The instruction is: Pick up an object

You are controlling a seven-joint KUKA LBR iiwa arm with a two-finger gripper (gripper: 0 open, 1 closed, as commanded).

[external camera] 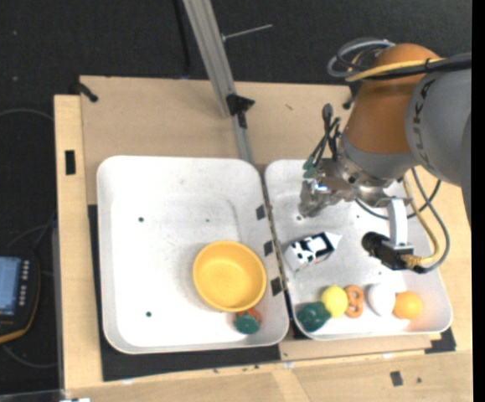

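Bench [167, 115], tan board, bearing two shallow white bins side by side as I see them from my remote station.

Item one: left bin [141, 191]. Contents: a yellow bowl [229, 275], upright, toward the near right part of the bin; a small green and orange object [248, 320] just beside the bowl's near rim, close to the bin's near wall.

Item two: right bin [430, 325]. Contents: a black-and-white object [311, 249] lying near the bin's left wall, about mid-depth. Along the near wall, a row from left to right: a dark green piece [313, 314], a yellow ball-like piece [335, 300], a small orange ring-like piece [354, 301], a white rounded piece [381, 298], an orange ball-like piece [408, 305]. These sit close together, some touching their neighbours.

Item three: arm, grey with orange band [389, 99], reaching in over the right bin's far half. The gripper [316, 198] hangs above the bin floor, just beyond the black-and-white object and apart from it. I cannot tell from my feed how the pincer stands; it is too small and dark against the cabling. Nothing is visibly between its tips.

Item four: a grey metal pole [213, 57] slanting across the bench toward the gap between the bins.

Item five: a handheld pendant with a blue screen [3, 296] on the dark floor, left of the bench.
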